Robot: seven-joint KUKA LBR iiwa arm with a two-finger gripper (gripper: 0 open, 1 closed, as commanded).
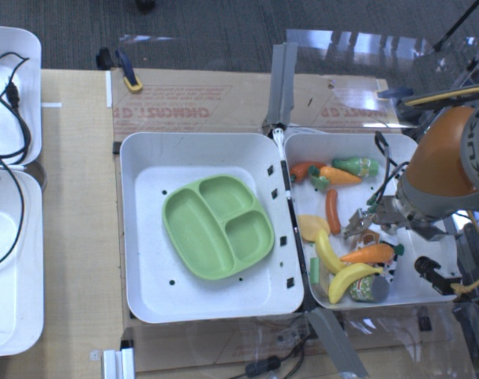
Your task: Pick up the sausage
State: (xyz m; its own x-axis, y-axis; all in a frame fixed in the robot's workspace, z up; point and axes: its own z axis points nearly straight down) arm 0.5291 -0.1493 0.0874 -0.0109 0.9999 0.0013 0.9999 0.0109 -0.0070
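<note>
Two shallow white plastic bins side by side on the bench. Left bin [144,235] holds a light green three-compartment plastic plate [217,226], roughly centred, turned a bit off square.

Right bin [409,297] has the toy food. The sausage, a short reddish-orange plastic link [332,211], lies lengthwise near the bin's middle-left, pointing 12 to 6, free of the arm. At its 12 o'clock: an orange plastic carrot [338,176], with a small red-orange pepper-like piece [304,170] to the carrot's 9 and a green plastic bottle-shaped item [356,165] at its 1. At the sausage's 7: a pale yellow flat piece [313,227]. At its 6: two yellow plastic bananas [327,253], the lower one [351,278] resting against a grey-green round can [372,290]. A second orange carrot [370,253] lies at the sausage's 4.

Grey arm with the orange band [444,160] comes in from 3 o'clock. Two-finger metal gripper [359,226] sits low in the right bin, just at the sausage's 4 o'clock, near it and just above the second carrot. Cannot tell how the gripper stands or whether it touches anything; too cluttered there. Nothing visibly held.
</note>
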